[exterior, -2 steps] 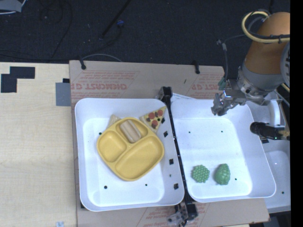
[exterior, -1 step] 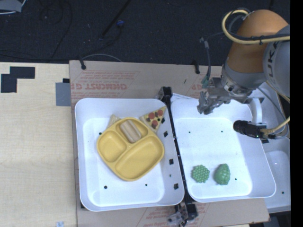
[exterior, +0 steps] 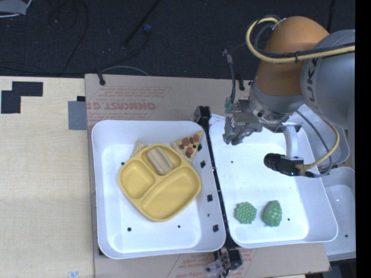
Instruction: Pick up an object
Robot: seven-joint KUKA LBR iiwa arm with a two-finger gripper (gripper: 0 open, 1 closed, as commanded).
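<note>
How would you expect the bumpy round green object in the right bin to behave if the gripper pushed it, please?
The bumpy green ball looks rounded, so it would probably roll, possibly into the green lump beside it. Its knobbly surface may give the fingers some purchase. It seems small and likely light.

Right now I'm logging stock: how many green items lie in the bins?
2, both in the right white bin, near its front edge: a bumpy green round piece and a green leafy lump beside it. The arm may hide others.
</note>
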